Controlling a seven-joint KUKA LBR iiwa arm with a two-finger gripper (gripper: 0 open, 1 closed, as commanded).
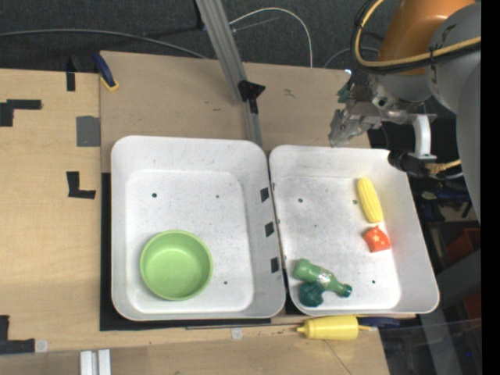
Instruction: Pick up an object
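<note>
You are looking at a robotics lab. Two shallow white bins [191, 151] sit side by side on a plywood bench [156, 92] marked with black tape. Beyond the bins a slanted metal pole [223, 33] rises and loose cables [273, 18] trail. Right of the bins stands the grey-and-orange arm [426, 22].

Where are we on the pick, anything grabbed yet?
Nothing picked. The hand hangs above the back edge of the right bin, with no object at it. The corn, red piece, green bottle and teal piece all lie on the bin floor. Left: choose one, descend, grasp, lift.
</note>
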